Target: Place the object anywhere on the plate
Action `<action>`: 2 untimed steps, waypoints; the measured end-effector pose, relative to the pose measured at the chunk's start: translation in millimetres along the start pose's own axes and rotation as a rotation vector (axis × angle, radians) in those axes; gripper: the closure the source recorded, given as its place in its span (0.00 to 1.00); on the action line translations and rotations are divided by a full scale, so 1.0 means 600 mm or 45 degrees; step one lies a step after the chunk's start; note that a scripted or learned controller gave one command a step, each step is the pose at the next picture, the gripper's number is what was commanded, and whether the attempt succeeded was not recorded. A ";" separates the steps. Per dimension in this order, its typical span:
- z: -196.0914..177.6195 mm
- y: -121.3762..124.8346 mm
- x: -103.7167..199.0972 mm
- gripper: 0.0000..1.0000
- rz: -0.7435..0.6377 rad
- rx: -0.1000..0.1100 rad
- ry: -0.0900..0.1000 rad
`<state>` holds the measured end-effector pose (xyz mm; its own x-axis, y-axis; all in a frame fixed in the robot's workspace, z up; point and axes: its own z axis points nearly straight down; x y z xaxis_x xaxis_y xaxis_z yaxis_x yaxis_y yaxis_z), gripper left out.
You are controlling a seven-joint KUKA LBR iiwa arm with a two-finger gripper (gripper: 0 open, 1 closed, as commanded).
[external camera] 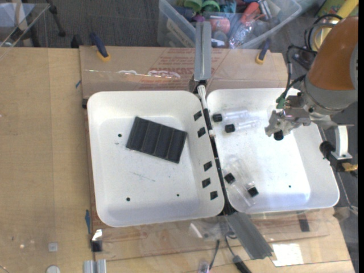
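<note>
- Jaw state cannot be read: the gripper (277, 131) is seen from above, its tip is a small dark shape, and nothing is visibly held there.
- Gripper position: over the upper right part of the right bin (318, 192), low above the floor. The grey wrist and orange band extend from it toward the right edge of the view.
- Nearest candidate object: a clear piece with dark ends (236, 120), lying flat on the floor of the right bin to the left of the gripper, near it but apart from it.
- Second candidate: a similar clear piece (240, 174), lower in the same bin, near the divider and well apart from the gripper.
- Judgement: the object to be moved is probably one of these two, and the upper one sits closest to the gripper. Pick-up does not appear complete.
- Target: the dark ribbed plate (156, 139) lies flat and slightly rotated in the left bin (102, 209), with nothing on it.
- Route: the two bins meet at a raised central seam fitted with a row of black clips (206, 165). A transfer to the plate must lift over this seam.
- Risk: the clear pieces are small and low, so a grasp may slip.
</note>
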<state>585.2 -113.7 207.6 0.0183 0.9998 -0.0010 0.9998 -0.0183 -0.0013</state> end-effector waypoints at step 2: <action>-0.287 -0.096 -0.114 1.00 1.028 0.000 0.000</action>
<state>526.9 -180.7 380.1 0.7348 0.6783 -0.0015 0.6783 -0.7348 -0.0001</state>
